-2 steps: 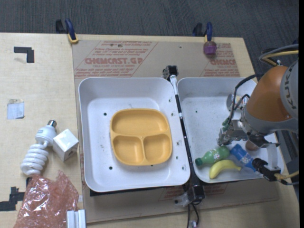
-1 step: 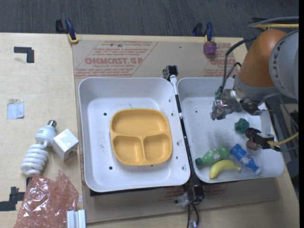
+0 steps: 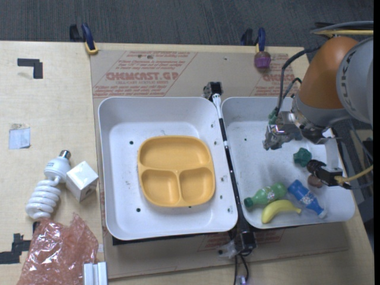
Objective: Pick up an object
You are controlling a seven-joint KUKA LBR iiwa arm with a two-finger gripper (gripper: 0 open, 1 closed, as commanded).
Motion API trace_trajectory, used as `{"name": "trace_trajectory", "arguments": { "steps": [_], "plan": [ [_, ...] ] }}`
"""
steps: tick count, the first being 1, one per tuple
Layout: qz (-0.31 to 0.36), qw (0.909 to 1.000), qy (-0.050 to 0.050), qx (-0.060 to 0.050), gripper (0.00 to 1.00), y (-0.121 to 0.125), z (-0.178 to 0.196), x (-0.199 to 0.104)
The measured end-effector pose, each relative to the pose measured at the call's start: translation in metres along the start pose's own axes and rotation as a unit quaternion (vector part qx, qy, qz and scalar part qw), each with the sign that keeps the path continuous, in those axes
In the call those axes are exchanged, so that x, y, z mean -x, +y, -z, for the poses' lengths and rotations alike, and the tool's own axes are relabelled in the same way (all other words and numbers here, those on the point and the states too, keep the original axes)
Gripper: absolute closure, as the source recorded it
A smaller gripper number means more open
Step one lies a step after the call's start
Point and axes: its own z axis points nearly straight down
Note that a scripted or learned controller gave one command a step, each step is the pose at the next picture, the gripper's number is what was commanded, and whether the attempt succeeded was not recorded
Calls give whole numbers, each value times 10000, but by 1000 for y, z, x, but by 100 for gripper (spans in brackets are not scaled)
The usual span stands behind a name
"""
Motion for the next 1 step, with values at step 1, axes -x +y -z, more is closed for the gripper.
{"name": "trace_trajectory", "arguments": {
  "steps": [1],
  "plan": [
    [-12,10000,3,-5,0,-60,-65,24]
  ]
}}
